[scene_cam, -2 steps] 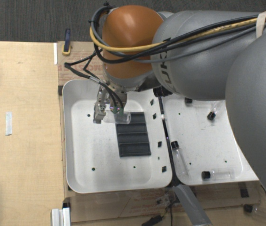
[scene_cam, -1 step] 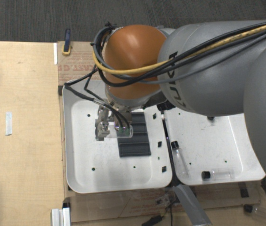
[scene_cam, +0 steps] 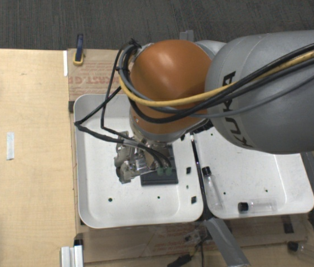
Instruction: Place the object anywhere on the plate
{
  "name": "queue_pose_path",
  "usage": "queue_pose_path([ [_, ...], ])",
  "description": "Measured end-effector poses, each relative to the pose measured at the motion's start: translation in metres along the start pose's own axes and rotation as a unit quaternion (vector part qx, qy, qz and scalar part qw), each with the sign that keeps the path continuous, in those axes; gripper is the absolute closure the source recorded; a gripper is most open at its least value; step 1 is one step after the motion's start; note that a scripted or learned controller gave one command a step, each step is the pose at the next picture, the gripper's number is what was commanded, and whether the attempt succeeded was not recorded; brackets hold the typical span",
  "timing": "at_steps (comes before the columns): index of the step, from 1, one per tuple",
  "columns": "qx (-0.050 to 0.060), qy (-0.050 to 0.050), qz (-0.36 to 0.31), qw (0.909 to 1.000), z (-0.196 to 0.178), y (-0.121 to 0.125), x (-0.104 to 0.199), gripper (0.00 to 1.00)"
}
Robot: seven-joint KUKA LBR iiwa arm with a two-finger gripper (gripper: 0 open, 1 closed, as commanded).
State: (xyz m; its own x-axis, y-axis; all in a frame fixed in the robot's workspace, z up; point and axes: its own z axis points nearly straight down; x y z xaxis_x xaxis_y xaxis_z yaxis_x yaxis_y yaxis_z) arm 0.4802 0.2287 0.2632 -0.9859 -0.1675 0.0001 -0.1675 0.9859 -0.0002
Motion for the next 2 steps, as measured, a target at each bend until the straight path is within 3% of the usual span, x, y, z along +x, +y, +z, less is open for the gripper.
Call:
queue_pose_path([
  [1,0.0,0.0,0.0,1.0,0.0,-0.0002,-0.0001,0.0],
  [2,0.0,-0.001,0.002,1.0,-0.0089,-0.0005,-0.0013,1.0],
])
